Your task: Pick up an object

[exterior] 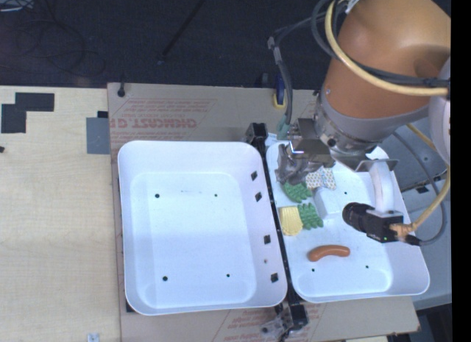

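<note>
While the arm (386, 54) is reaching in from the right with its orange band bulking large over the bench (55, 230), the gripper (294, 162) is hanging low over the far left corner of the right bin (412, 278), close to the wall where the two bins are meeting. Whether the claw is released or clenched cannot be told, because the wrist is covering it from above and its tip is blurring into the clutter underneath. Whether it is grasping anything cannot be told either. All the loose things are lying in the right bin, crowding its left side. A green ridged piece (296, 192) is sitting just beneath the gripper, touching it or very nearly so. A white dotted piece (322, 179) is lying just to the right of that one. A second green piece (311, 218) is resting nearer the camera, and a yellow piece (291, 222) is lying pressed against its left edge, beside the bin wall. An orange sausage-shaped thing (329, 253) is lying on its side well apart from the gripper, out on the open floor of the bin. The left bin (191, 146) is sitting alongside on a brown cardboard sheet (184, 112).
</note>
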